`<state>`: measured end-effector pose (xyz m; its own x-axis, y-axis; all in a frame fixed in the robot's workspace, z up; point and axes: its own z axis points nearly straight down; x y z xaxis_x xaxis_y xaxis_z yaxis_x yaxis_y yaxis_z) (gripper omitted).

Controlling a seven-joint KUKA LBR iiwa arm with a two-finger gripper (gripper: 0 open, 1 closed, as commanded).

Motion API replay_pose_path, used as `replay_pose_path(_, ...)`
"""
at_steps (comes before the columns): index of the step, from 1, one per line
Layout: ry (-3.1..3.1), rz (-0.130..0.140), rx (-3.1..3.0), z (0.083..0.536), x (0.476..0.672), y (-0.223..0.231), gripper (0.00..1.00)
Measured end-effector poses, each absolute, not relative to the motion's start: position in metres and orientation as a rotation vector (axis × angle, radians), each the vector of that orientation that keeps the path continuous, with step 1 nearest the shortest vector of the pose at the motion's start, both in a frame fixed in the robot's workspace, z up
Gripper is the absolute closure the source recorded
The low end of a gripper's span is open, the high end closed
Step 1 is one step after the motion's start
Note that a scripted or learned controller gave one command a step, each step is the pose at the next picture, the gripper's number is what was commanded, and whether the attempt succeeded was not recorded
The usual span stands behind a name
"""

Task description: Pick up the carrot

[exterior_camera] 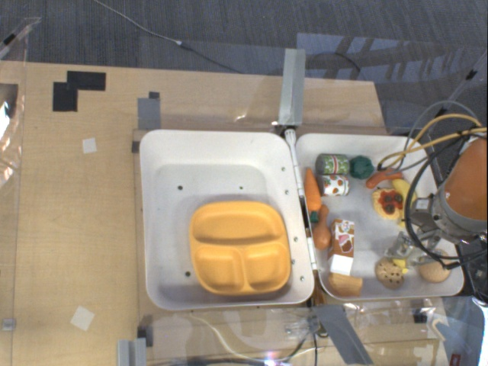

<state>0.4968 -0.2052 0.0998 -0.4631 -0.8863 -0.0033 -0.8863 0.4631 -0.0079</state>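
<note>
The carrot point(311, 191) is orange and slim. It lies lengthwise along the left wall of the right bin point(358, 141), with its green end towards the front. My gripper point(402, 245) hangs low over the right side of that bin, well to the right of the carrot and apart from it. It is above the space between a cookie point(390, 273) and a pizza slice point(389, 203). Cables and the arm's orange band point(469, 181) cover part of it.
Around the carrot lie two small cans point(333, 174), a brown sausage point(322, 234), a small carton point(343, 236) and a bread piece point(345, 284). A green item point(361, 166) and a tan round item point(434, 271) lie farther right. The left bin point(164, 212) holds a yellow divided plate point(239, 245).
</note>
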Motion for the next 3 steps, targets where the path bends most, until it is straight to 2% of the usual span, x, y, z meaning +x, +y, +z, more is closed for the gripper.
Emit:
replay_pose_path(1, 2.361, -0.008, -2.063, 0.106, 0.501, -0.205, 1.0)
replay_pose_path(2, 2.034, -0.012, -2.385, 0.207, 0.543, -0.205, 1.0)
replay_pose_path(3, 1.737, -0.016, -2.611, 0.098, 0.495, -0.18, 1.0)
